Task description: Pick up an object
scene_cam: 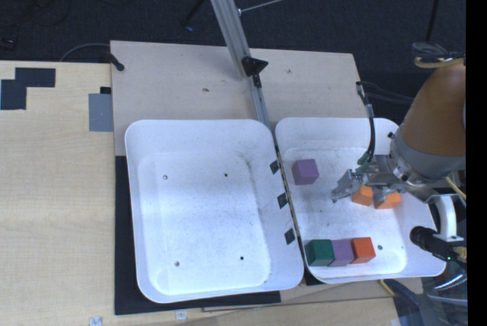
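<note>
The gripper point(370, 187) sat low in the right bin point(335, 138), directly over an orange block point(374, 197); whether it gripped was unclear. The block looked small, rigid and light, best pinched across opposite flat faces.

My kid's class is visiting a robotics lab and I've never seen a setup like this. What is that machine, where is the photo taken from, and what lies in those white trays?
One fixed camera looks down at a slant on a bench. The grey arm with an orange band reaches in from the right, ending in a two-finger gripper. It is low over the right bin, at an orange block. A purple cube lies apart. Near the front rim sit green, purple and orange blocks in a row. Beside it is the left bin.
</note>
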Robot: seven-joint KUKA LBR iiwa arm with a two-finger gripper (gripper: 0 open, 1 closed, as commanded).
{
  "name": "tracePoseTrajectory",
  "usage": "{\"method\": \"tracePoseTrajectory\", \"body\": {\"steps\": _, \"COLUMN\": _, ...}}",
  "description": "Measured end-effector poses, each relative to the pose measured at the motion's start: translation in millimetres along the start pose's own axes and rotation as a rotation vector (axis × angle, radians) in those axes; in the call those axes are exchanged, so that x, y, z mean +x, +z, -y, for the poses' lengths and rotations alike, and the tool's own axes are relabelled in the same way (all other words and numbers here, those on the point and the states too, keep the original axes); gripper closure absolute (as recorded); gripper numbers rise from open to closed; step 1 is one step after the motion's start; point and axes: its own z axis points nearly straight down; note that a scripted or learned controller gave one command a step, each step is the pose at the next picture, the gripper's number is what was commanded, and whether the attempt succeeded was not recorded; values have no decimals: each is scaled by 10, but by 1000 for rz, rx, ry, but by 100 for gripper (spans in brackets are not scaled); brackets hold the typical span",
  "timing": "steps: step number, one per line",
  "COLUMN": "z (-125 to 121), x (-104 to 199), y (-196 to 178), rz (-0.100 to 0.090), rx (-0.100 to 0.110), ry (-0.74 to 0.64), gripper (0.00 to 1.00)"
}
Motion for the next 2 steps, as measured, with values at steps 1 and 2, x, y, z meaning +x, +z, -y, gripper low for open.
{"method": "tracePoseTrajectory", "body": {"steps": 1, "z": -356, "x": 132, "y": 1021, "rz": -2, "rx": 8, "ry": -10, "gripper": 0}}
{"method": "tracePoseTrajectory", "body": {"steps": 2, "z": -1272, "x": 27, "y": 1184, "rz": -5, "rx": 20, "ry": -15, "gripper": 0}}
